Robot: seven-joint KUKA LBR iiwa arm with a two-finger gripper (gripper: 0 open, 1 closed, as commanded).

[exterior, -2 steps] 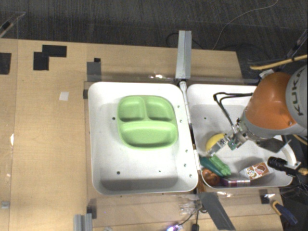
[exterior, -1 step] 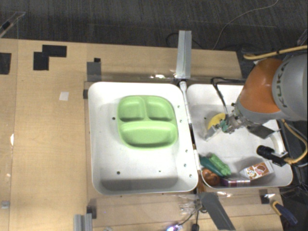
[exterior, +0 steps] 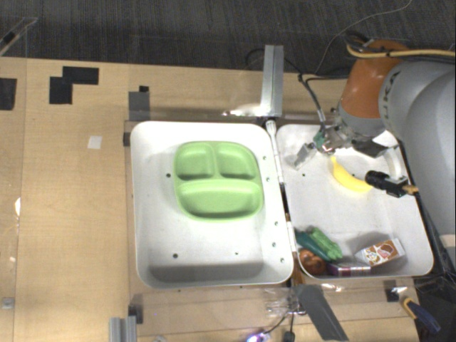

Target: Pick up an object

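A pale wooden bench [exterior: 64,212] carrying black square markers stands before a dark carpeted floor [exterior: 178,13], with two shallow white bins side by side. The left bin [exterior: 153,262] contains a green divided tray [exterior: 217,179]. The right bin [exterior: 313,198] contains a yellow banana [exterior: 349,179] beside the arm, a green object [exterior: 320,243], and a small carton [exterior: 379,252] along its near edge. The gripper [exterior: 313,148] hovers over the right bin's far left corner, its grasp state indeterminable, nothing visibly held.
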